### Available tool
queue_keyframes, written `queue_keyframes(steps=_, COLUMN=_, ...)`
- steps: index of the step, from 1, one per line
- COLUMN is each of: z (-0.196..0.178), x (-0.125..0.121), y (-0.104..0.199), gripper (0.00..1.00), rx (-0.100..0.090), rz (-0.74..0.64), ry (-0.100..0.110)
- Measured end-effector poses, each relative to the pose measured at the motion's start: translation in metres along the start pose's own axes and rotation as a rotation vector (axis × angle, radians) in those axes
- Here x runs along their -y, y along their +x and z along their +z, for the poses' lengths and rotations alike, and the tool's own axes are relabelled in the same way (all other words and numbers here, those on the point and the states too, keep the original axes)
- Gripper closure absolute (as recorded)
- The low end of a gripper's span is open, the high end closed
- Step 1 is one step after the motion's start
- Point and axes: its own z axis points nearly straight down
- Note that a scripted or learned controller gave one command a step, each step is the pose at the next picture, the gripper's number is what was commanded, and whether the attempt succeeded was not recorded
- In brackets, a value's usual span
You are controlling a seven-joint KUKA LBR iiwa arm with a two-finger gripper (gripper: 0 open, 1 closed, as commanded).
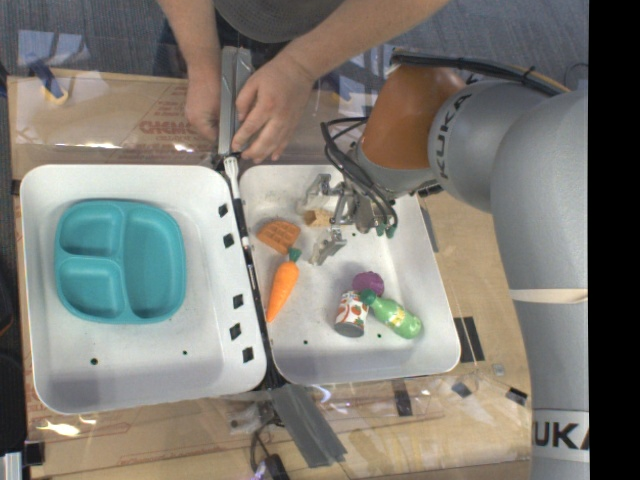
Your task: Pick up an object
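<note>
My gripper (325,218) hangs low over the back of the right bin (425,298), open, with its metal fingers (328,246) spread apart. A small tan block (312,216) lies in the gap between them; I cannot tell if they touch it. Just left of the gripper is a brown waffle-like piece (278,233). An orange carrot (283,286) lies below that, along the bin's left wall. Toward the front sit a small red-and-white can (350,313), a purple item (368,283) and a green bottle (396,317), close together.
The left bin (120,368) holds a teal divided plate (120,260). A person leans in from the back, both hands (265,108) on the divider between the bins, close to my wrist. My grey arm (520,188) covers the right side.
</note>
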Motion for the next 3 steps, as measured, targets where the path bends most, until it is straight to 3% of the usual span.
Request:
queue_keyframes(steps=1, z=-0.002, x=-0.032, y=-0.008, gripper=0.0, rx=0.004, rz=0.256, ry=0.0)
queue_keyframes(steps=3, z=0.0, x=-0.046, y=0.009, gripper=0.0, rx=-0.006, rz=1.005, ry=0.002)
